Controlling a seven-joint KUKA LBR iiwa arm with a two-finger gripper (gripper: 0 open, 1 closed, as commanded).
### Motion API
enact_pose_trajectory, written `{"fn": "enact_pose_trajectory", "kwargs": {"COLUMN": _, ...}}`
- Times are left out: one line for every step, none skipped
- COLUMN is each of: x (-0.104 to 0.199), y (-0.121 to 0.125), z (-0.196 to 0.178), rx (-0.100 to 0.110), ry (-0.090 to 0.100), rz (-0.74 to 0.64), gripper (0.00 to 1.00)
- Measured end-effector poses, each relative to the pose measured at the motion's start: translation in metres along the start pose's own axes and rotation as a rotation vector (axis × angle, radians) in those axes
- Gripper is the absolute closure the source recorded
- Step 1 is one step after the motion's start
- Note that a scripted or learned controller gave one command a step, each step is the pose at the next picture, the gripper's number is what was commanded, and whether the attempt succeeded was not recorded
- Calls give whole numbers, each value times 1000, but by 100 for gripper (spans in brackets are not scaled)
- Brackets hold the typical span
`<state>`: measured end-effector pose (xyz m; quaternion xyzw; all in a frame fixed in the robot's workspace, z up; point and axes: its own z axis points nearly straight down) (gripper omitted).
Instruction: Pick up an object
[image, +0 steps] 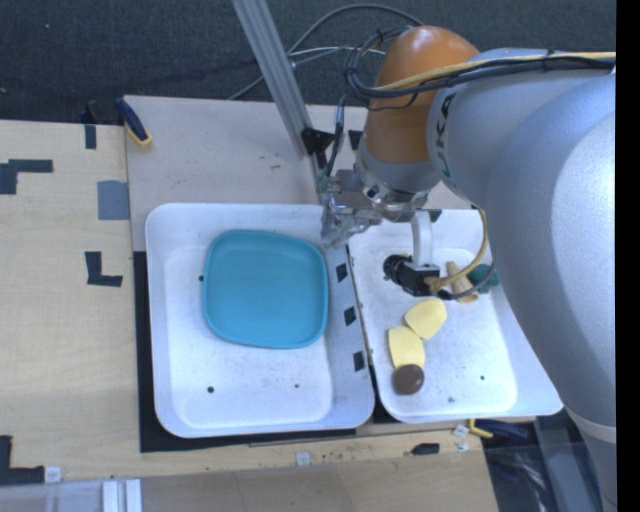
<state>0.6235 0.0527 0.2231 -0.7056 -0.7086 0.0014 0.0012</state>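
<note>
A: Wood counter (60, 330), two white bins. Contents?
B: Left bin (165, 300): blue plate (265, 288). Right bin (500, 370): yellow bit (426, 317), flat yellow bit (405, 348) just below it, brown ball (407, 379) touching that one.
A: Hand (338, 225)?
B: Over the far rims where the bins meet. Spread or pressed together, can't tell; nothing seen in it.
A: Step?
B: Approach, I'd say. Next: get over a yellow bit, then go down.

1. One fixed camera sits above the bench (60, 300) and looks down on it at a slant.
2. Both white bins fit in the frame: the left bin (160, 330) near the middle, the right bin (490, 395) toward the right.
3. The arm (540, 180) enters from the right, close to the lens and large.
4. Dark floor (100, 50) beyond the bench runs along the top.
</note>
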Motion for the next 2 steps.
{"fn": "enact_pose_trajectory", "kwargs": {"x": 47, "y": 14, "z": 7, "rx": -1, "ry": 0, "rz": 0, "gripper": 100}}
{"fn": "enact_pose_trajectory", "kwargs": {"x": 45, "y": 14, "z": 6, "rx": -2, "ry": -1, "rz": 3, "gripper": 0}}
